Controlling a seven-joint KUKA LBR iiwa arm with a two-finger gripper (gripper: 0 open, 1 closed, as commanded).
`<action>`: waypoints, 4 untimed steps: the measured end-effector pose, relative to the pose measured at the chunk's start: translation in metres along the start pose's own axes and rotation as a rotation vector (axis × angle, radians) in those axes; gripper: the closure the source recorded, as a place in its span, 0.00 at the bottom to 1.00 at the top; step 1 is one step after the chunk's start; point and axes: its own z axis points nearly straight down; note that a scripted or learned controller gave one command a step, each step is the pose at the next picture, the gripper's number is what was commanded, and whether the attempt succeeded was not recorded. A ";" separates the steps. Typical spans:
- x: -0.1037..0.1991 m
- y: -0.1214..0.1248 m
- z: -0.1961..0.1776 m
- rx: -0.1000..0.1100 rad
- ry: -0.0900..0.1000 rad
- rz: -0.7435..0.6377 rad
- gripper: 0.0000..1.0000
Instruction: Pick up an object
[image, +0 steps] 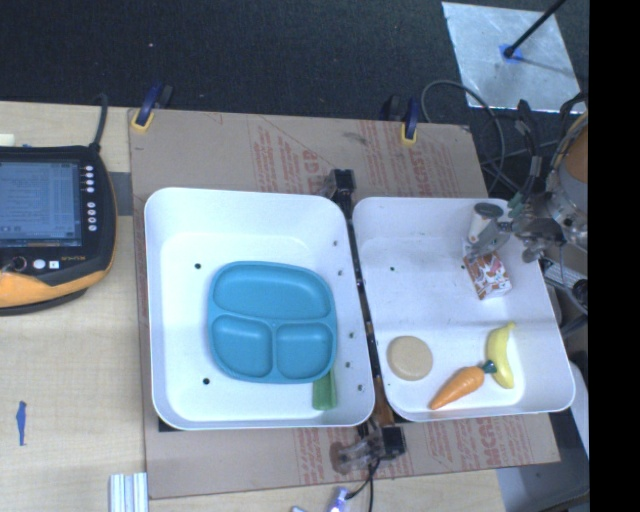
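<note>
In the right bin (420, 225) lie a small red-and-white packet (487, 273), a tan round cookie (410, 357), an orange carrot (460, 387) and a yellow banana (502, 355). My gripper (486, 234) hangs at the bin's far right, just above the packet's upper end, with the grey arm reaching in from the right edge. Its fingertips point toward the packet. Nothing shows between them.
The left bin (170, 250) holds a blue divided plate (272, 321) and a green block (324, 391) at its front right. A teach pendant (45, 225) lies on the bench at the left. Cables run behind the right bin.
</note>
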 end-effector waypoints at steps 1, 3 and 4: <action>-0.021 0.015 0.066 0.003 -0.001 0.000 0.00; -0.022 0.059 0.054 0.000 0.001 0.002 0.00; -0.016 0.051 0.076 0.001 0.000 0.002 0.00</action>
